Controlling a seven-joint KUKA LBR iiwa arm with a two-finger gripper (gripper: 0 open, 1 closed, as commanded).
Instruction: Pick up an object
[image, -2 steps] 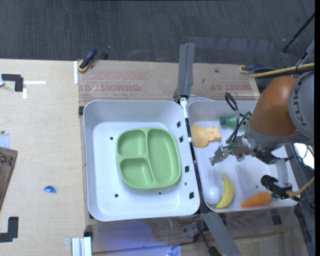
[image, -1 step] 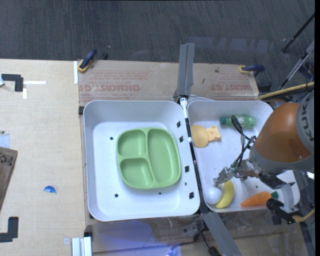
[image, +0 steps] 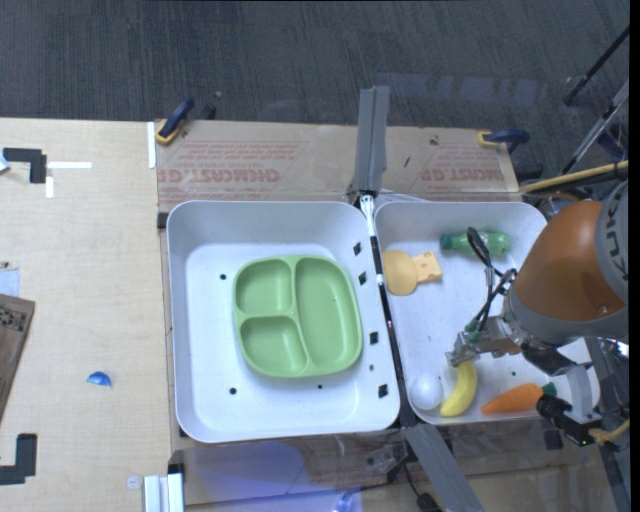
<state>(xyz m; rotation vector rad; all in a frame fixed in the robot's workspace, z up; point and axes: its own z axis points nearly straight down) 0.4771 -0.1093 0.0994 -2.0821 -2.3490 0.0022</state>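
Gripper (image: 468, 352) — just above banana (image: 459, 390)

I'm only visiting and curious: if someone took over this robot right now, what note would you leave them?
Claw: low in the right bin, just above the banana; grip state unclear, nothing seen held.
Right bin also holds a white egg, carrot, yellow toy and green bottle.
Left bin holds a green divided plate.
Done: arm lowered.
Left: grasp and lift an object.
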